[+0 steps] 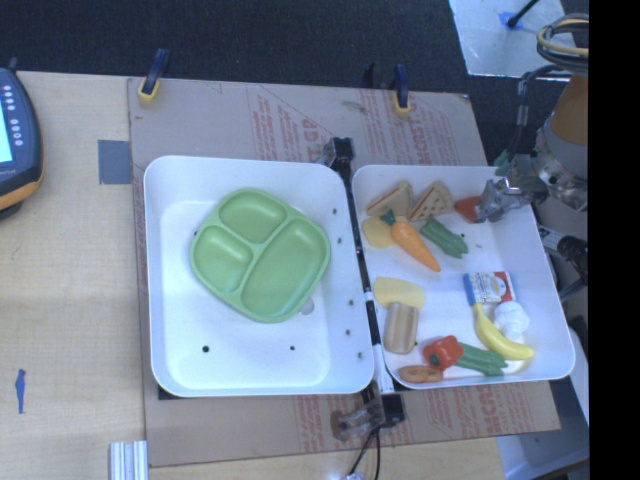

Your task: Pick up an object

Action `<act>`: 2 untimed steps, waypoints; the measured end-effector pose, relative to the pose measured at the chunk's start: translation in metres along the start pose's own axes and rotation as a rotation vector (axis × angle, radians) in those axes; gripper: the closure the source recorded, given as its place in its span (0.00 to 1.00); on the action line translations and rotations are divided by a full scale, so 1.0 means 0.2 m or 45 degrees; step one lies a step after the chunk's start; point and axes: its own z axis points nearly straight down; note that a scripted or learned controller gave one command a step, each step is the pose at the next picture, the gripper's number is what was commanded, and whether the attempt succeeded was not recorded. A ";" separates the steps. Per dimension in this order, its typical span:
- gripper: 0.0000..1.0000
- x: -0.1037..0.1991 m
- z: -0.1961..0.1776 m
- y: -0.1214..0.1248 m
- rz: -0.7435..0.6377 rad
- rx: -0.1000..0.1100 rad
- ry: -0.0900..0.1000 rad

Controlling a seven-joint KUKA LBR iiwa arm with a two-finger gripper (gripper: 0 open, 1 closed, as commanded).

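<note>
My hand (pixel 492 202) sits at the upper right corner of the right bin (pixel 556 298), low over its rim, with the rest of my arm (pixel 566 138) running off toward the right edge of the frame. From this angle I cannot tell whether my hand is open or closed, and nothing can be seen caught in it. A small red piece (pixel 466 208) lies just beside it to the left, close enough that I cannot tell whether the two touch.

The things to pick from lie in the right bin. Along its top are two wedge-shaped sandwich pieces (pixel 410 201), with an orange carrot (pixel 413 244) and a green pepper (pixel 443 237) just below them and a pale yellow piece (pixel 376 232) to the carrot's left. In the middle of the bin is a tan cylinder (pixel 400 326) with a yellow block (pixel 398 291) at its top end. Toward the lower right lie a small blue, white and red packet (pixel 488 287), a yellow banana (pixel 499 340) and a white lump (pixel 511 318) touching the banana. Along the bottom rim are a red pepper (pixel 442 351) and a long green vegetable (pixel 481 362).

The left bin (pixel 180 368) holds a green divided plate (pixel 262 254), lying slightly turned. Both bins rest on a brown board (pixel 250 118) clipped onto the desk (pixel 60 318), and a handheld controller (pixel 16 138) sits at the left edge of the frame.
</note>
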 end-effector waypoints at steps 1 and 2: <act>1.00 -0.02 0.04 0.02 0.000 0.001 -0.001; 0.00 -0.02 0.04 0.02 -0.001 0.001 -0.001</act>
